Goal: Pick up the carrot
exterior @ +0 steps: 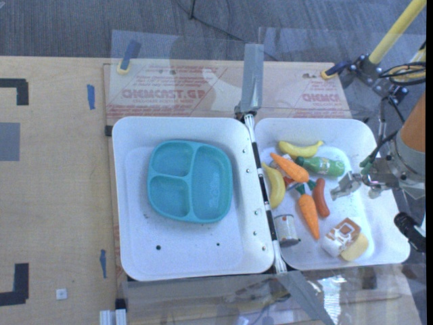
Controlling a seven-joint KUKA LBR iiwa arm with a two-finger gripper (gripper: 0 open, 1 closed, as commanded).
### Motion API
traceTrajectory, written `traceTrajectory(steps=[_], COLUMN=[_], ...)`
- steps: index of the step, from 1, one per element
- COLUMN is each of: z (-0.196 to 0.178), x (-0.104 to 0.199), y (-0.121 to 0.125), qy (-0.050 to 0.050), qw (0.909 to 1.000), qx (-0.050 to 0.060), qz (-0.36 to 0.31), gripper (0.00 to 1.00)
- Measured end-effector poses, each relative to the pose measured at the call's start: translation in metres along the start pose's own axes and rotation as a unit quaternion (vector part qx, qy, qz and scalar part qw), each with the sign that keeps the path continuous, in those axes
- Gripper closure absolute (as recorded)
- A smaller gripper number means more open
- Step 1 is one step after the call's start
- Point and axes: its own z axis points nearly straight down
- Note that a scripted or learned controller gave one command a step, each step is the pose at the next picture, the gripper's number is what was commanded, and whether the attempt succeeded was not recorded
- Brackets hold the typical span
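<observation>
I see a big wooden bench (54, 181) with two white bins on it, side by side. The left bin (128, 249) holds a blue plate (191, 181) with three parts. The plate sits near the middle of that bin.

The right bin (369, 137) holds the toy food. The arm (414, 141) comes in from the right, over the right edge of this bin. Its gripper (348, 185) hangs over the right half of the bin, just to the right of the food pile. Its fingers look a little apart, and I see nothing between them.

There are two carrots. One carrot (308, 215) lies in the lower middle of the bin, with its thin end pointing down toward the near edge. It is just left of a red sausage (321, 197) and the two lie close, side by side. The gripper is near its top end, up and to the right. The other carrot (289, 168) lies higher up, tilted, next to a green bottle (321, 166).

A yellow banana (300, 147) lies at the top of the pile. A second banana (275, 185) lies along the left wall of the bin. A small can (286, 229) sits below it, near the left wall. A white and orange box (342, 235) sits in the lower right part, touching a pale yellow piece (356, 247).
</observation>
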Motion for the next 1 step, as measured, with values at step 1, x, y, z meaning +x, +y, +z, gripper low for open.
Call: traceTrajectory(steps=[1], z=[0.1075], x=[0.0369], y=[0.035], qy=[-0.002], qw=[0.9983], qx=[-0.006], qz=[-0.058], gripper=[0.0])
